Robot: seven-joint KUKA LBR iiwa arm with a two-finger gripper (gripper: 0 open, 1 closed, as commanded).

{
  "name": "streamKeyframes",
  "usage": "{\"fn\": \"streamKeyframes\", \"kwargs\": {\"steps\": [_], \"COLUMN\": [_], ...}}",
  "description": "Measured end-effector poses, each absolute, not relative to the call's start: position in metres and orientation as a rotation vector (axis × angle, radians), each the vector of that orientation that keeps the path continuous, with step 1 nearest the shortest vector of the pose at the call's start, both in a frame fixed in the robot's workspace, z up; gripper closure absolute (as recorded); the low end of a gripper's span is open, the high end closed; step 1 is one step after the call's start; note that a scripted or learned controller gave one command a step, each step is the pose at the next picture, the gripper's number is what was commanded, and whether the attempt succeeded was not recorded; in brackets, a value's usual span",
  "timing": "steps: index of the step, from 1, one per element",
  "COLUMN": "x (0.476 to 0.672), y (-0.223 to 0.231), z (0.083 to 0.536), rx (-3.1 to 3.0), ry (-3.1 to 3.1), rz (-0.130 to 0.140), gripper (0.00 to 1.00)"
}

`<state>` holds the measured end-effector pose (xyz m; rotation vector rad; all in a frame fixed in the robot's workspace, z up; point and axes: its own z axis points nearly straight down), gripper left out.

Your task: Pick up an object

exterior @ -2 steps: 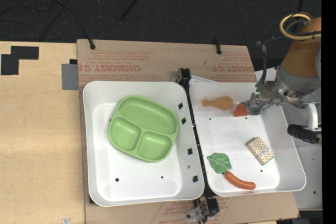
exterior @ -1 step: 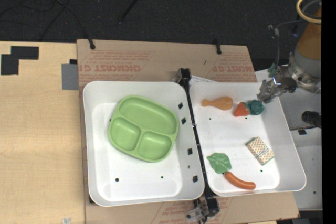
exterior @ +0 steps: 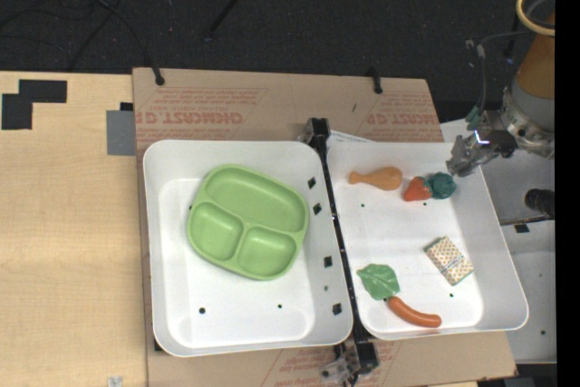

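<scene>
approach step, nothing grasped yet. hand (exterior: 464,154) hovers at the right bin's (exterior: 503,285) upper right rim; can't tell its state. nearest target, a teal-and-red toy (exterior: 431,187), lies in the bin just below-left of it, beside a drumstick (exterior: 378,178). next move probably calls for shifting left and descending over the toy.

Right bin: toy drumstick (exterior: 378,178), strawberry (exterior: 416,189), teal lump (exterior: 442,185), patterned block (exterior: 449,260), leaf (exterior: 378,280), sausage (exterior: 415,313)
</scene>
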<state>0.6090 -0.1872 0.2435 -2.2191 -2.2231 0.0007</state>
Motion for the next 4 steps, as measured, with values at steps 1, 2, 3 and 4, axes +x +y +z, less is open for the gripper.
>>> {"fn": "streamKeyframes", "kwargs": {"steps": [1,2,3,4], "x": [0.604,0.599,0.596,0.597], "y": [-0.137,-0.092,-0.039,0.02], "z": [0.251,0.252,0.237,0.242], "rx": [-2.215,-2.213,-2.213,-2.213], "ry": [-2.223,-2.223,-2.223,-2.225], "rz": [0.002,0.001,0.003,0.0], "gripper": [1.0,1.0,1.0,1.0]}}
